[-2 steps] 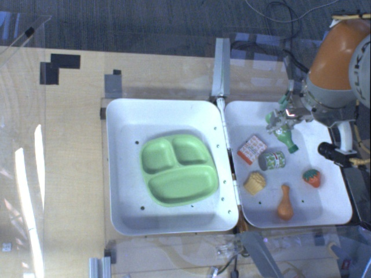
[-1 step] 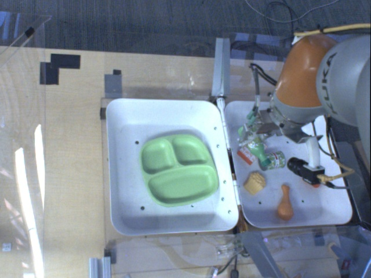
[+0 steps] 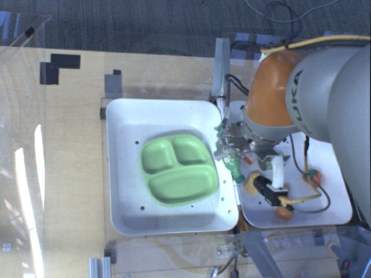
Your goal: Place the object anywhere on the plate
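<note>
grey arm [image 3: 324, 91] — letters "UKA" (partly hidden)

Just one fixed camera here, mounted above the pale wooden bench [image 3: 64, 155] and looking down at a slant; dark carpeted floor [image 3: 145, 10] shows along the top, so it tilts toward the far side; both shallow white plastic bins [image 3: 124, 213] fit in frame, mid-distance; the big grey arm with the orange band [image 3: 313, 91] crowds in close from the right.

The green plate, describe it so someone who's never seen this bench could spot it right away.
Find the left white bin of the two on the wooden bench. Lying flat in its middle is the light green plastic plate, rounded and split into three compartments; nothing else there is as large or as uniformly green.
</note>
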Robot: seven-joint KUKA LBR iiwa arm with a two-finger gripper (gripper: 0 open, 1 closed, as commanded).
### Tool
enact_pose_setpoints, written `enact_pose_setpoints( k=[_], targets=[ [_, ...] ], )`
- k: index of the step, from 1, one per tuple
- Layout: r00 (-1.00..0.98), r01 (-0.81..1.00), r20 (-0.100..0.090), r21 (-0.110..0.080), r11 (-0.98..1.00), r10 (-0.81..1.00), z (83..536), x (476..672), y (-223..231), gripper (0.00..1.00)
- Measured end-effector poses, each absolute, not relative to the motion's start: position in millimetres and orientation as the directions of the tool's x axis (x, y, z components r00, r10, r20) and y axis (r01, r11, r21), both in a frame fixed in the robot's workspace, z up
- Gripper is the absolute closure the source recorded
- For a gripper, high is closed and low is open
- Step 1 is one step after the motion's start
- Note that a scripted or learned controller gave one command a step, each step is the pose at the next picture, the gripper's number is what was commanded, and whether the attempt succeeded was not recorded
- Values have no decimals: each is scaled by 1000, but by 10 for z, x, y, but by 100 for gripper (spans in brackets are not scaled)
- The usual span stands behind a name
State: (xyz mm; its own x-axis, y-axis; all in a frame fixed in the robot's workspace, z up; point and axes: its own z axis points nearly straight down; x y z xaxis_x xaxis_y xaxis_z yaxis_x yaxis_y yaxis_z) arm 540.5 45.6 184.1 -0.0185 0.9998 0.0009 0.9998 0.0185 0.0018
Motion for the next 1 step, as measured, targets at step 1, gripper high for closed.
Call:
enact_pose_setpoints(
  k=[1],
  targets=[
    [-18, 1000, 1, 2, 18, 1000, 1842, 5405, 453, 0]
  ],
)
